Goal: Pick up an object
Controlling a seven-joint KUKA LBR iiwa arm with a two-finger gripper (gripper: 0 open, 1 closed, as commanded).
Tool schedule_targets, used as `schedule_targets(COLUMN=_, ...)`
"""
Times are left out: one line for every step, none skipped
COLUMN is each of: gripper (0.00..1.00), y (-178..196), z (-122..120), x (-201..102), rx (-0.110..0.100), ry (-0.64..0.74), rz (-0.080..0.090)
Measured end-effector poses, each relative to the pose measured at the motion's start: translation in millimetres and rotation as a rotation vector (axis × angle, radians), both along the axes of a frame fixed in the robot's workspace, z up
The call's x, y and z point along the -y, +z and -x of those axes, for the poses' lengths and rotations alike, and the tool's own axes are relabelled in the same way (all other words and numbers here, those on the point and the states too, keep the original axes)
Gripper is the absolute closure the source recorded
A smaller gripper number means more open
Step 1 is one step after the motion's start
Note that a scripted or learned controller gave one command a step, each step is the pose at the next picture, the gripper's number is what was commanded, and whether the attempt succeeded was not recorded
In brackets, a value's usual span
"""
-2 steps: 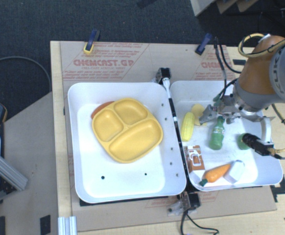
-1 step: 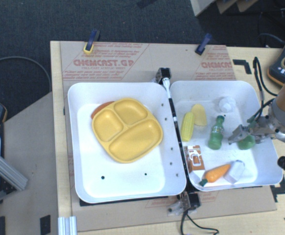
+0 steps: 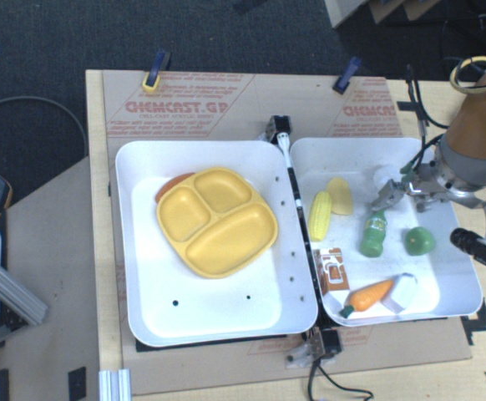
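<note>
The pincer [image 3: 391, 195] hovers in the right bin [image 3: 468, 295], just above the green bottle [image 3: 374, 233] — how far it gapes I cannot tell, and nothing shows in its grip. A carrot [image 3: 368, 295], corn cob [image 3: 320, 215] and green ball [image 3: 419, 241] lie nearby.

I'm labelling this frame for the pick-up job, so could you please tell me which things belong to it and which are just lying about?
Belongs to the job:
claw
green bottle
green ball
corn cob
carrot
right bin

Just lying about:
yellow divided plate
left bin
blue clamps
</note>
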State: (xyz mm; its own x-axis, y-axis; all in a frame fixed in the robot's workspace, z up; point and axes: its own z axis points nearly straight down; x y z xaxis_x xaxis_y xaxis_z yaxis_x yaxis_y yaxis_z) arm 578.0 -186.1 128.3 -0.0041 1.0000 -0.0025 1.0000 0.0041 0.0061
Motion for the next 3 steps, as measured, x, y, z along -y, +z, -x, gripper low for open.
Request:
schedule_targets(gripper=0.0, y=6, z=72, x=-20, rx=-0.013, ry=-0.006, rz=-0.006)
schedule_targets(gripper=0.0, y=-46, z=29, x=-22, rx=-0.004, ry=-0.002, rz=-0.001)
schedule_targets(gripper=1.0, y=-33, z=30, x=-21, rx=-0.002, ry=-0.003, rz=0.0)
